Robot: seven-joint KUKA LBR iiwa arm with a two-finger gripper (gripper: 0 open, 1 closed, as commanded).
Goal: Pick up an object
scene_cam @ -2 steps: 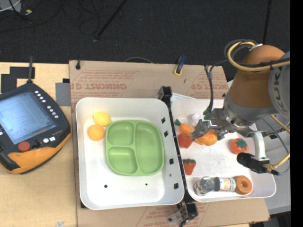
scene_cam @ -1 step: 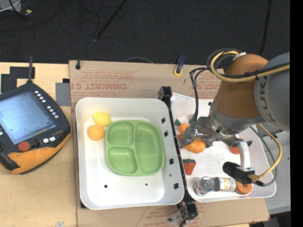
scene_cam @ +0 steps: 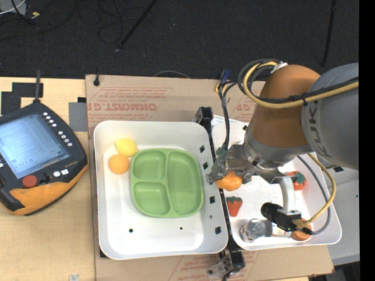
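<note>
Orange fruit (scene_cam: 229, 182) sitting right under the tool (scene_cam: 225, 171) at the right bin's (scene_cam: 328, 236) left wall, seemingly pinched, though cannot tell for certain. Probably grasped or about to be; lifting clear not yet done.

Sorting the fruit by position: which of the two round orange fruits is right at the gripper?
The orange fruit in the right bin, at the gripper; the other orange lies by the green tray.

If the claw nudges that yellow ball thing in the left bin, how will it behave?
The yellow ball looks round and smooth, so it would probably roll or slip sideways. It touches the orange ball and sits beside the green tray, which might stop it. It looks like toy fruit, probably light.
</note>
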